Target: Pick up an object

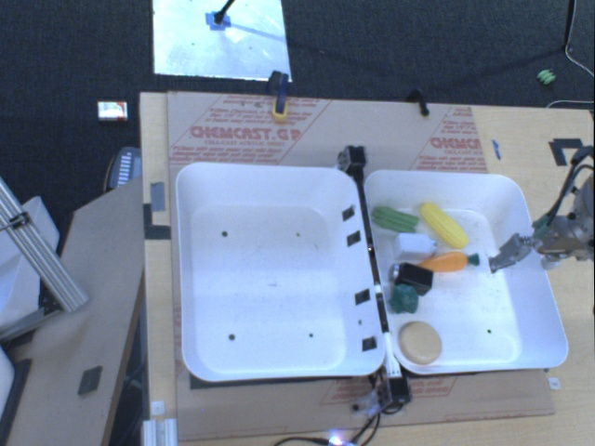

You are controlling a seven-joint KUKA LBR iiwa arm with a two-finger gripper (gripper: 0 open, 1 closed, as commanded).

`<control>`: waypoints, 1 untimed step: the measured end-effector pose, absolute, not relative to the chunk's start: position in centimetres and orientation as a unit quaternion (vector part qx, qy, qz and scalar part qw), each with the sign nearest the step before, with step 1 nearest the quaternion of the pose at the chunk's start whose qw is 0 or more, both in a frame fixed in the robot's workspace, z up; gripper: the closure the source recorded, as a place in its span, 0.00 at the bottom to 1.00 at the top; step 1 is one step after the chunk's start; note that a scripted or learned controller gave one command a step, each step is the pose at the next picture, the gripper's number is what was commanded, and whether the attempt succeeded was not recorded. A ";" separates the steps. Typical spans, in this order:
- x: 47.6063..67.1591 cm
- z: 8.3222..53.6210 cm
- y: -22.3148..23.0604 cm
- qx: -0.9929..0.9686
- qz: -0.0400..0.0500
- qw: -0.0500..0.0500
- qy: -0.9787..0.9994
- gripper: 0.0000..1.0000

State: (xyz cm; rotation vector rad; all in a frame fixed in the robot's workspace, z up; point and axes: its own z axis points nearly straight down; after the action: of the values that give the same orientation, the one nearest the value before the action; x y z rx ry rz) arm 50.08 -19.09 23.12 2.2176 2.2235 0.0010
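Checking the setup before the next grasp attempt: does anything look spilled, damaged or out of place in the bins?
Nothing stands out. The toy items, among them the yellow corn, the carrot and the tan disc, lie together in the right bin, none spilled over its rim. The hand hangs at that bin's right side.

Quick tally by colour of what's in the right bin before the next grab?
Green: 2, a pickle-like piece and a small teal block
Yellow: 1, corn
Orange: 1, carrot
White: 1
Black: 1
Tan: 1, round disc
Total: 7
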 end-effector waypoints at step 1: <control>54.8 10.8 -12.2 0.704 0.002 0.000 0.711 0.00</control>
State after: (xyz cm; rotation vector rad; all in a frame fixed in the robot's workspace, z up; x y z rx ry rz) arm 54.79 -12.20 10.79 2.2103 2.2321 0.0048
